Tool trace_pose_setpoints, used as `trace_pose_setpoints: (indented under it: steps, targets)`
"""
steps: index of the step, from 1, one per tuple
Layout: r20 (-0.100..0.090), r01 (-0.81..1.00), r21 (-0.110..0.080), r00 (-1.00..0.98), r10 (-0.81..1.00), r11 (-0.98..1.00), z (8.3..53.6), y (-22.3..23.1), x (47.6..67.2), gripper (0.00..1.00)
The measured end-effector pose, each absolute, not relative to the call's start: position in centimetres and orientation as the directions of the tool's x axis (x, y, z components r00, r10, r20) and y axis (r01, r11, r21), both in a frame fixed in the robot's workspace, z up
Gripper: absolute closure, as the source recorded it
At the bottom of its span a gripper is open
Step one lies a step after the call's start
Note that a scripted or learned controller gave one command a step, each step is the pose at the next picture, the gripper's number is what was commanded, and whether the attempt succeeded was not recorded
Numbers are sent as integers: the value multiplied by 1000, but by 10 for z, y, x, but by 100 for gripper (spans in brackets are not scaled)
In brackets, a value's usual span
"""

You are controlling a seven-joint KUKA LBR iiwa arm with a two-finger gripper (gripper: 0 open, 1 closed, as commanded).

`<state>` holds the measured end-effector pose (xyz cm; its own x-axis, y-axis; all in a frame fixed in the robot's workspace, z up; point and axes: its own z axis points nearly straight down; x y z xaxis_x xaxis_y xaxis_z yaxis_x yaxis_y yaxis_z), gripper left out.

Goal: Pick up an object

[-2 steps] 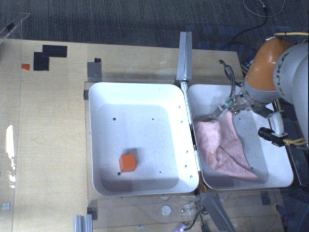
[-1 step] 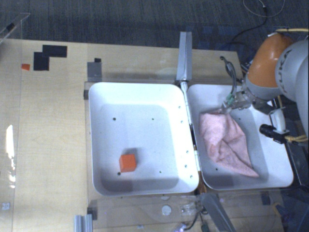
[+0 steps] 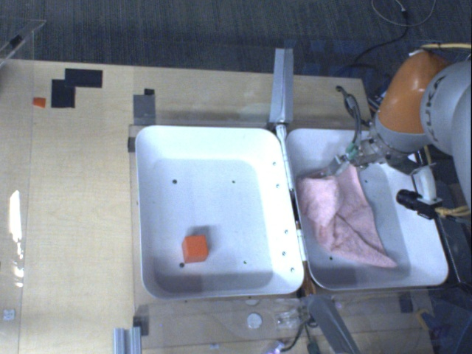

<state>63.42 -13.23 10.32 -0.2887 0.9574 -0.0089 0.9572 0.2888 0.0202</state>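
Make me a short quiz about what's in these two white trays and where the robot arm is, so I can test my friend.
1. True or false: the orange block lies in the left bin.
2. Which bin holds the pink cloth? A) left B) right C) neither
3. Fill in: the gripper is over the ____ bin, at the cloth's upper edge.

Key:
1. True. The block sits near the left bin's lower edge.
2. B. The cloth lies crumpled in the right bin.
3. Right. The arm reaches in from the right side of the view.
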Motion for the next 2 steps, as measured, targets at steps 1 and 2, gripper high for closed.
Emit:
trace_pose_setpoints:
  steps: [1, 2]
  targets:
    - [-7, 925, 14, -380, 925, 380, 91, -92, 602, 0]
    - [-7, 940, 17, -340, 940, 340, 91, -100, 584, 0]
